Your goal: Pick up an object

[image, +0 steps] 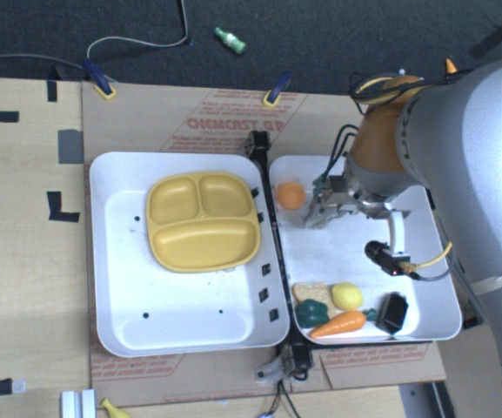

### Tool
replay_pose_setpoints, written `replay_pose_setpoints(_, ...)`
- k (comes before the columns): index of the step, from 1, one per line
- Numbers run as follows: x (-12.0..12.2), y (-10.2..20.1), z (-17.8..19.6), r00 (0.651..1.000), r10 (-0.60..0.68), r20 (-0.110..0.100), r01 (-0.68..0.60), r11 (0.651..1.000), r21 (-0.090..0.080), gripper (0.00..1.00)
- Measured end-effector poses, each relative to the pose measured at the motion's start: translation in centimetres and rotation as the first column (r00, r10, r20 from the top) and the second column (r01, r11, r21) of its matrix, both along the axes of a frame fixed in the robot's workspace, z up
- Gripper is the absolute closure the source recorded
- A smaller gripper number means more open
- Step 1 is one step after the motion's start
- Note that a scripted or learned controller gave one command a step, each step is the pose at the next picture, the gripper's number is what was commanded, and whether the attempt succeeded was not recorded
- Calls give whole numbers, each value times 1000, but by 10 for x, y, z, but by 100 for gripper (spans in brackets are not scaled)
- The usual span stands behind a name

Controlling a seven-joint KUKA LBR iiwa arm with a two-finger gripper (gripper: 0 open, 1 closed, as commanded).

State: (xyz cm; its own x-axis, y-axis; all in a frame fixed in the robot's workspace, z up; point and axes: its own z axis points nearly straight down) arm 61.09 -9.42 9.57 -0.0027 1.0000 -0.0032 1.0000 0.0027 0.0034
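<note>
While the arm hangs over the bins:
Print: red "CHEMCAST" on brown cardboard sheet [224, 122]
Left white bin [111, 259]: yellow 3-compartment plastic plate [204, 220]
Right white bin [438, 320]: orange ball [291, 196], plastic carrot [338, 323]
Gripper [324, 212]: beside ball, finger state unclear

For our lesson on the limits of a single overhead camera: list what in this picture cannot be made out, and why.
- End effector, camera view: small and blurred, so its grip state is unclear.
- Black object in the right bin: too small and dark to identify.
- Teal item: partly covered by the carrot.
- Arm: cut off at the right edge.
</note>
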Motion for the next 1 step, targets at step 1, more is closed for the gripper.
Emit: replay_pose_setpoints(1,0,0,0,1000,0,0,0,1000,0,0)
